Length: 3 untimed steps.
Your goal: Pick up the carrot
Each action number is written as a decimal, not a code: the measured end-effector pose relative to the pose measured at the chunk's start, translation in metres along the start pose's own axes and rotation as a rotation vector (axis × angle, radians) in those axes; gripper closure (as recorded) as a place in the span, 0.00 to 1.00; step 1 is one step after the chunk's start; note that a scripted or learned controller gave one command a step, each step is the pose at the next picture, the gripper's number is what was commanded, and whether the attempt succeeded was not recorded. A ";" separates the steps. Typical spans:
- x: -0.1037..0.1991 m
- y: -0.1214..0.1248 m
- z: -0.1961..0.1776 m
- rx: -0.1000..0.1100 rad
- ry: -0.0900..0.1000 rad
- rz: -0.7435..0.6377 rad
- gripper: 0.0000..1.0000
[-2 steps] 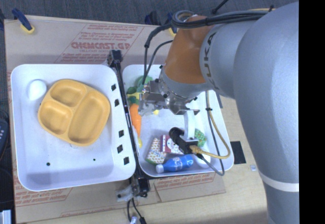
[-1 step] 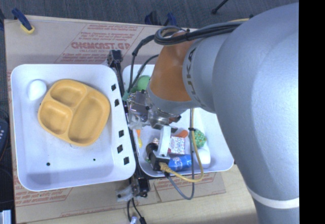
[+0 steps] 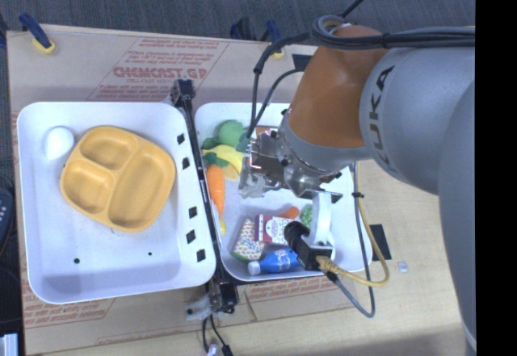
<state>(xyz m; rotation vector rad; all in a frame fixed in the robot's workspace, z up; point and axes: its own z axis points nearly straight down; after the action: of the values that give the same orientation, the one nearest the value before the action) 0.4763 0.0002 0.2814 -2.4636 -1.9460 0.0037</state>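
Carrot (image 3: 216, 187) lies just left of the gripper (image 3: 252, 182).

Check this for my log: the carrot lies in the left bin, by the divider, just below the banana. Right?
Not quite. The camera view shows the carrot in the right bin, not the left. The rest holds: it lies by the divider, just below the banana. The left bin holds the yellow plate.
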 end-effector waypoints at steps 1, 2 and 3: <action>0.000 0.000 0.000 0.001 0.000 0.000 0.00; 0.026 0.044 0.091 0.003 -0.001 -0.094 0.00; 0.003 0.095 0.090 0.001 0.000 0.235 0.00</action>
<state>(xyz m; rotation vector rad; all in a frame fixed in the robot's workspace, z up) 0.5690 -0.0187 0.1911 -2.6742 -1.6439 0.0054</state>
